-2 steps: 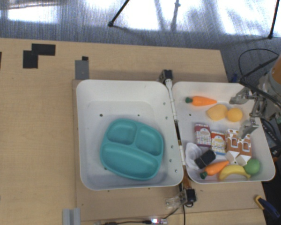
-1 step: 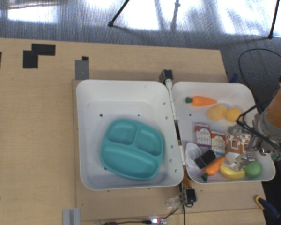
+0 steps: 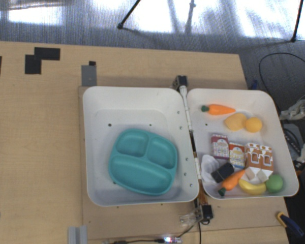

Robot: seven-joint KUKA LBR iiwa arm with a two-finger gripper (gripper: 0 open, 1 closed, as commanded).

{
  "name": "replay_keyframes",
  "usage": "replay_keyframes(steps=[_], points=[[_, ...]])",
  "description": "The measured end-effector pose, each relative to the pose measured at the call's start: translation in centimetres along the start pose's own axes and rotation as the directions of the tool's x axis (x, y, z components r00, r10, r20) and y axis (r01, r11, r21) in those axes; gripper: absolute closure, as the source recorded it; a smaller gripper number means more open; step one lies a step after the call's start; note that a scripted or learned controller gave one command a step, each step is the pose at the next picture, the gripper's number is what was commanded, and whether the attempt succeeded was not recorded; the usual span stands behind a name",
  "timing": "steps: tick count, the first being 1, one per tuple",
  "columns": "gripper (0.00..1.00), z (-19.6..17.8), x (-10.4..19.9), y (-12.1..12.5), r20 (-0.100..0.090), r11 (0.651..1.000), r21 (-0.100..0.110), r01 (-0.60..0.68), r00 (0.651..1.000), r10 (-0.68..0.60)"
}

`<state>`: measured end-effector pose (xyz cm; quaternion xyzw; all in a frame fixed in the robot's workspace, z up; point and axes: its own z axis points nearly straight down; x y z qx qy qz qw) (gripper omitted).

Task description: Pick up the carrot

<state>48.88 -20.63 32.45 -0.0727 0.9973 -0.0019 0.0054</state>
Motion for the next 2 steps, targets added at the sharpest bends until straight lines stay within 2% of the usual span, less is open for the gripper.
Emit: replay_keyframes(steps=[1,2], points=[[0.0,-4.8,-4.2,-0.6,0.0,0.965,-0.002,0.264,0.965,-0.264],[0.0,-9.9,-5.7,-0.8,0.002,0.571,-0.003,0.821,0.571,-0.821]])
